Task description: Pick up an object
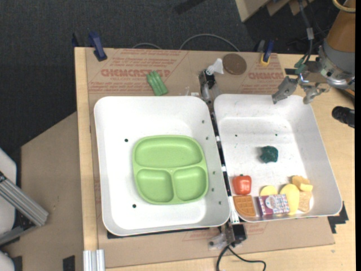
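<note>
My gripper (pixel 294 97) hangs open over the far rim of the right bin (pixel 316 130), with nothing between its two fingers. Inside that bin a dark green lump (pixel 269 154) lies near the middle, well in front of the gripper. Along the near wall sit a red pepper-like toy (pixel 242 183), a waffle piece (pixel 243 205), a purple packet (pixel 274 205) and several yellow food pieces (pixel 291 194).
The left bin (pixel 113 151) holds a green divided plate (pixel 169 169). On the cardboard behind the bins lie a green item (pixel 157 83) and a brown disc (pixel 234 64). Clamps (pixel 98 46) grip the board's far edge.
</note>
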Available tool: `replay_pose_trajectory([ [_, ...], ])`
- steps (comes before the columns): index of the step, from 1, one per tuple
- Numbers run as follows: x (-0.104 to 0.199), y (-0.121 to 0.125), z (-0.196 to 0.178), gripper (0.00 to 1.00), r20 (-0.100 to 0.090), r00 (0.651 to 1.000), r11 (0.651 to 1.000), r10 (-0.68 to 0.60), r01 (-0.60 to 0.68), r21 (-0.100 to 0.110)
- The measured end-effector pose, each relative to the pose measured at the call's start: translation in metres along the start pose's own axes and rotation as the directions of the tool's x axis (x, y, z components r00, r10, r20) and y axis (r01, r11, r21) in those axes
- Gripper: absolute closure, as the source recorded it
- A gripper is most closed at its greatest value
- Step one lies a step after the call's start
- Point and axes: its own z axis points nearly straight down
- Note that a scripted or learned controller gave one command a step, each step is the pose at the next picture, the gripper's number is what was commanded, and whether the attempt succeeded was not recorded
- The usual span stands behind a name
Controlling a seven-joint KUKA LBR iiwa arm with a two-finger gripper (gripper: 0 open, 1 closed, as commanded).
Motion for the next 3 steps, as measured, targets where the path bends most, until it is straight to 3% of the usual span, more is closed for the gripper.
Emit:
replay_pose_trajectory([
  [1,0.01,-0.056,0.146,0.0,-0.003,1.0,1.0,0.002,-0.002,0.01],
  [2,0.037,-0.088,0.138,0.0,-0.003,1.0,1.0,0.001,0.0,0.005],
  [3,0.035,-0.085,0.127,1.0,0.0,1.0,1.0,0.001,-0.001,-0.003],
])
